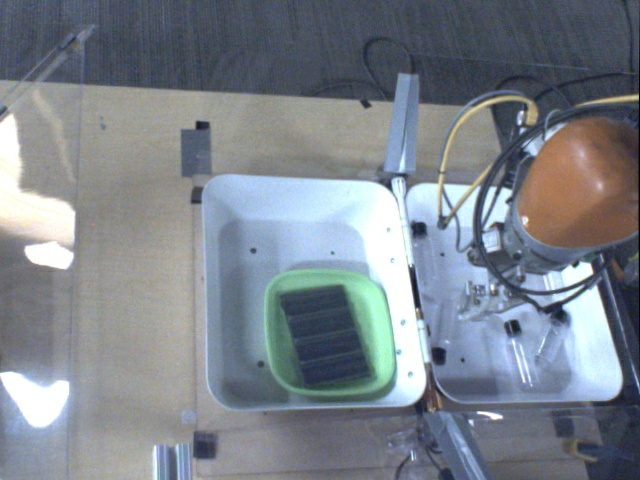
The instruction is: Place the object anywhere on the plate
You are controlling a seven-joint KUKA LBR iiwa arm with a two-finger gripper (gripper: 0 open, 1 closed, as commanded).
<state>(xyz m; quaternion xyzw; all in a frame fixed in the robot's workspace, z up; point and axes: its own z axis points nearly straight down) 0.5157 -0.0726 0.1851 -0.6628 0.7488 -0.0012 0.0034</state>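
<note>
Dark ribbed object (324, 336) on green plate (279, 308), well apart from pincer (510, 313).

Plate (277, 313): light green, squarish with rounded corners and a raised rim. Lies flat in the left white bin (230, 268), toward its lower right corner, turned slightly askew to the bin walls.

Object (323, 336): dark grey to black rectangular slab with ribs across its width, forming about four segments. Lies flat on the plate, centred, long axis running roughly top to bottom, slightly tilted.
</note>
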